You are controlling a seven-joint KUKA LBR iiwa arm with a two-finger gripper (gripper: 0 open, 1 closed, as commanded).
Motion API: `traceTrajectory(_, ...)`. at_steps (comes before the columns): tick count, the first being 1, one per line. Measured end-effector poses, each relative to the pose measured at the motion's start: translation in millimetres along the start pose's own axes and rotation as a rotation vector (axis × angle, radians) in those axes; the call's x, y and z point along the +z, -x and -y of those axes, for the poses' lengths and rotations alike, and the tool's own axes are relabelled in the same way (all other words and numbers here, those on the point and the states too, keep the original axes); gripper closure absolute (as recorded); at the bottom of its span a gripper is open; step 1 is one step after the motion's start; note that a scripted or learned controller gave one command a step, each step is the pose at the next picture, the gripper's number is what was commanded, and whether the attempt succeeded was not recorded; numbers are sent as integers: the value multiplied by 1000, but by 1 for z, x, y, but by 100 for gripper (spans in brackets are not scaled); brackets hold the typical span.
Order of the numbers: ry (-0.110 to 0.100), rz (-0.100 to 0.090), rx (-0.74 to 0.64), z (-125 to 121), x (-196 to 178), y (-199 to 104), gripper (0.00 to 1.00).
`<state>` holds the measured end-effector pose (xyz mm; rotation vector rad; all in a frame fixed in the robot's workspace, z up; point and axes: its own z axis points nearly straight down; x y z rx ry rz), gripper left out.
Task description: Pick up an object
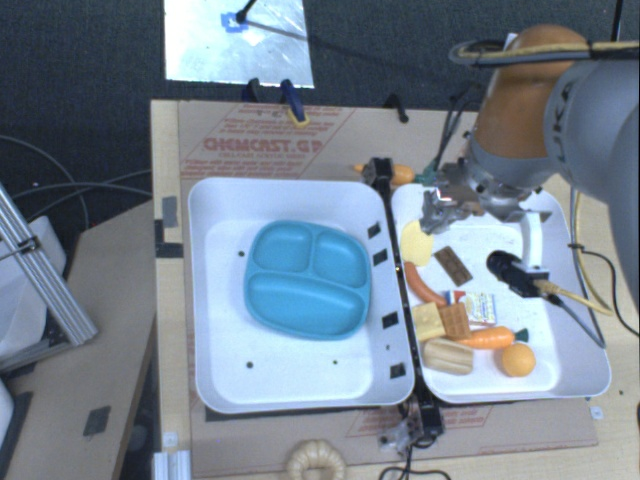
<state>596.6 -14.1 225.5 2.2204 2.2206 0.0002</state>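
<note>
The right bin (580, 358) holds several toy foods: a yellow piece (415, 241), a brown bar (452, 265), a red sausage (421, 282), a cheese wedge (429, 320), a waffle square (455, 320), a white packet (481, 307), a carrot (486, 338), an orange ball (517, 360) and a bread roll (447, 356). My gripper (434, 214) hangs over that bin's back left corner, just above and behind the yellow piece. Nothing is visibly held between its fingers.
The left bin (215, 268) holds a blue divided plate (307, 278). A small orange item (401, 175) lies behind the bins near the divider. A beige ring (318, 460) sits on the bench front. The grey arm (560, 98) spans the back right.
</note>
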Motion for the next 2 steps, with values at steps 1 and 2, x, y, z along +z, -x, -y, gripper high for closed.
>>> traceTrajectory(1,0,-2,-5,7,-9,-10,100)
traceTrajectory(2,-1,-1,-2,8,11,-11,100)
